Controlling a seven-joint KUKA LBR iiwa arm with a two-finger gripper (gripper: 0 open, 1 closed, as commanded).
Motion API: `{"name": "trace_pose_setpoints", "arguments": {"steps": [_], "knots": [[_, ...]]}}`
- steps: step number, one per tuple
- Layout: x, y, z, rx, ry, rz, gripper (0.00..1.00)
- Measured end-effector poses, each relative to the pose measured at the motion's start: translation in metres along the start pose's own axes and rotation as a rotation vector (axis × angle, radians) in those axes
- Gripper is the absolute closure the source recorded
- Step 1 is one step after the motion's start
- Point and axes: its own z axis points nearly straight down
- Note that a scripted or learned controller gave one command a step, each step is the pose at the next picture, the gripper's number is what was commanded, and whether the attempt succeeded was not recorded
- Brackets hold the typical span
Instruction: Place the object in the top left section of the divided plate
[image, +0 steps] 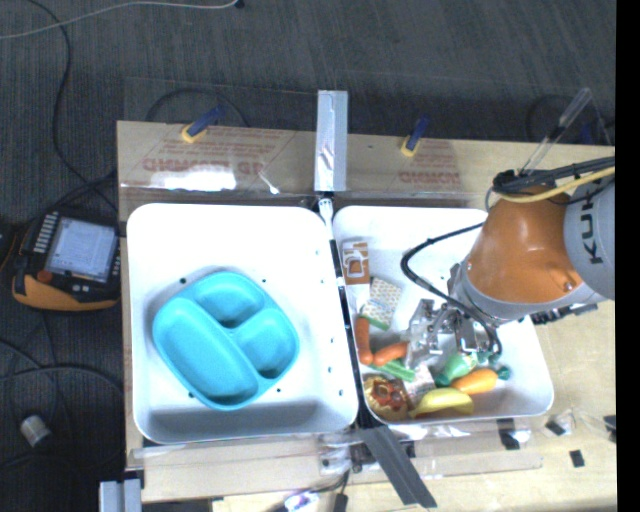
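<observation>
A light blue divided plate (205, 362) lies in the left bin (160, 235), turned at a slant, with one large section and two smaller ones; nothing lies in any of them. My gripper (430, 340) is low in the right bin (520, 395), down among a heap of toy food. Beside it on the left lies an orange carrot (385, 352). On its right are a green piece (457, 367) and an orange piece (478, 380). A yellow banana (445, 402) lies just in front. I see nothing lifted clear of the heap.
Also in the right bin: a brown-and-white box (355, 260), a speckled packet (383, 297) and a dark red item (385, 395). The arm's orange band (520, 255) hangs over the bin's right half. A raised wall (340, 300) divides the two bins.
</observation>
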Motion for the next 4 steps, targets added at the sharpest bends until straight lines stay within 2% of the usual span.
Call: {"name": "trace_pose_setpoints", "arguments": {"steps": [1,2,3,4], "knots": [[0.008,-0.003,0.005,0.001,-0.018,0.139,1.0],[-0.057,-0.021,-0.023,0.002,0.035,0.098,1.0],[-0.125,0.025,0.013,0.012,0.045,0.28,1.0],[-0.137,0.018,0.022,0.022,0.069,0.369,1.0]]}}
